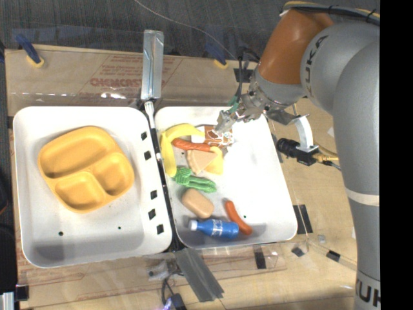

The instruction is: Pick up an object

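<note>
Starting at your left, the left bin point(26, 192) holds a yellow divided tray point(86, 166) sitting toward its upper left; bare white floor lies along the bin's lower edge and down its right side. Between the two bins you have the raised divider rim with its row of small black tabs point(153, 179), and a metal bar point(153, 66) rises from the top of that seam. On the board behind the bins there is faint reddish printing point(119, 76), too washed out to read.

In the right bin point(271, 192) the objects crowd the left half: a banana point(171, 144) against the left wall, a red sausage point(197, 146) across it, a tan sandwich wedge point(208, 162), a green pea pod point(195, 181), a beige bread roll point(197, 203), a blue bottle point(215, 227) and a second red sausage point(237, 217) near the lower wall. The right half of this bin is bare floor, so you have room there.

The gripper point(226, 126) hangs over the upper middle of the right bin, its tip just above a small red-and-white item point(216, 134) beside the first sausage. You cannot tell from here how its tip stands or whether it grips anything.

On the grey arm point(342, 76) at far right, you can read part of "KUKA" near the orange band.
</note>
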Controlling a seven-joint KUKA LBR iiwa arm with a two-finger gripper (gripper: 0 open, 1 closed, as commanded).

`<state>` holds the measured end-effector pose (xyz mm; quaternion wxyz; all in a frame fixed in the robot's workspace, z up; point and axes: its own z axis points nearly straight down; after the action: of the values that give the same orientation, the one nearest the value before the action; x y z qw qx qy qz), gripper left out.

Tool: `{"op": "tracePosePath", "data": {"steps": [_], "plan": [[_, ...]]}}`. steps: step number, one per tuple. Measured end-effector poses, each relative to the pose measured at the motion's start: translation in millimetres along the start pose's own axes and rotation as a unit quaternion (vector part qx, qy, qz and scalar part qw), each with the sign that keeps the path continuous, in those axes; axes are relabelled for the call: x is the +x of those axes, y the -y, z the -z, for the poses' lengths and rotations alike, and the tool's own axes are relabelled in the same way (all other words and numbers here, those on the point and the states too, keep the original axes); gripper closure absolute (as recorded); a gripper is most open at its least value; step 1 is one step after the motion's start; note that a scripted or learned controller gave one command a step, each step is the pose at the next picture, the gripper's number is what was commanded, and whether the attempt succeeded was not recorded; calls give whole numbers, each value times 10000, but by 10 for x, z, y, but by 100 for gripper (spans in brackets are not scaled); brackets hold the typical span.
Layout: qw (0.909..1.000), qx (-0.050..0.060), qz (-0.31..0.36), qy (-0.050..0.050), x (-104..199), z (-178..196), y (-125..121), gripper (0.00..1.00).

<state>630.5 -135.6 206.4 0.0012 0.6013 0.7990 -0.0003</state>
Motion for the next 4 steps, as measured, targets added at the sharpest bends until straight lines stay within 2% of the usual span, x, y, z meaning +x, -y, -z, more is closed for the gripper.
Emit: {"op": "tracePosePath", "data": {"steps": [1,2,3,4], "plan": [[10000,3,1,-1,0,-4,2,0],[10000,61,-25,-41,656,-1077,864,0],[9975,20,-700,-12,369,-1150,420,0],[9977,20,-680,-15,372,-1043,413,100]]}}
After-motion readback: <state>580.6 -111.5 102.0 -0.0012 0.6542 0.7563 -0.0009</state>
